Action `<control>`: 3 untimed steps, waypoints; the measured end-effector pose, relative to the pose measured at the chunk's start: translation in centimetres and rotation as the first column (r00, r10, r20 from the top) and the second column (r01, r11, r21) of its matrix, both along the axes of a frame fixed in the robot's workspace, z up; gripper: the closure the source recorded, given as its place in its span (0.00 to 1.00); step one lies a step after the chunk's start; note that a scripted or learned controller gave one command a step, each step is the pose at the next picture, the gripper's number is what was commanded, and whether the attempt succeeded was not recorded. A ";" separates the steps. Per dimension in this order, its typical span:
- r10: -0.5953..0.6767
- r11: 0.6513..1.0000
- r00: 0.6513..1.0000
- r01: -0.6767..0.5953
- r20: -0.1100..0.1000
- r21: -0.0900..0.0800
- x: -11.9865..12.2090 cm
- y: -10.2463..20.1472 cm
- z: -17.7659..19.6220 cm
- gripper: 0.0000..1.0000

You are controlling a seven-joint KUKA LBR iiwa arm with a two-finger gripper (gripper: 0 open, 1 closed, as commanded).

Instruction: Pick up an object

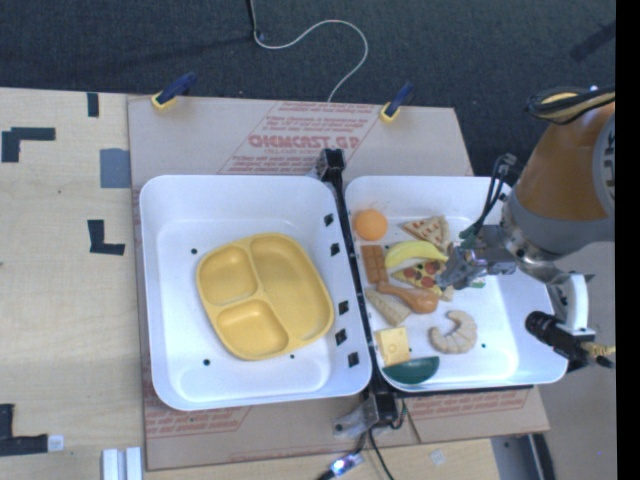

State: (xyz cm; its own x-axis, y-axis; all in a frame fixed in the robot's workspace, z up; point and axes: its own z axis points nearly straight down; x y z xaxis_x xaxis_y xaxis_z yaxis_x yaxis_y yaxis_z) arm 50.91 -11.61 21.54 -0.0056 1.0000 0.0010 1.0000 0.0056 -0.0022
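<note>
The right bin (500,363) holds several toy foods: an orange ball (371,224), a pizza slice (427,231), a yellow banana (413,255), a brown drumstick (410,297), a shrimp (455,333), a cheese cube (394,346) and a dark green piece (412,371). My gripper (462,271) hangs low over the bin's middle, just right of the banana and the drumstick's thick end. Its dark fingers point left and down toward that pile. From this angle I cannot make out anything between them.
The left bin (170,268) holds a yellow divided tray (264,294). A black divider (342,258) runs between the bins. The arm's orange and grey body (565,183) overhangs the right bin's far right side. A cable (300,33) lies behind the cardboard.
</note>
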 end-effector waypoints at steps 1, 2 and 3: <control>0.001 1.000 1.000 -0.001 0.002 0.000 2.0 4.7 1.1 1.00; 0.000 1.000 1.000 0.000 0.000 -0.001 3.3 9.3 0.1 1.00; 0.002 1.000 1.000 -0.002 0.003 0.001 5.8 14.3 1.3 1.00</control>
State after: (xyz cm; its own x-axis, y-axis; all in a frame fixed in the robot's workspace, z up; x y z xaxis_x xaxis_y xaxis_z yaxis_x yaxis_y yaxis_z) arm 56.68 2.74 22.87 -0.0075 1.0000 0.0016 1.0000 0.0075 0.0003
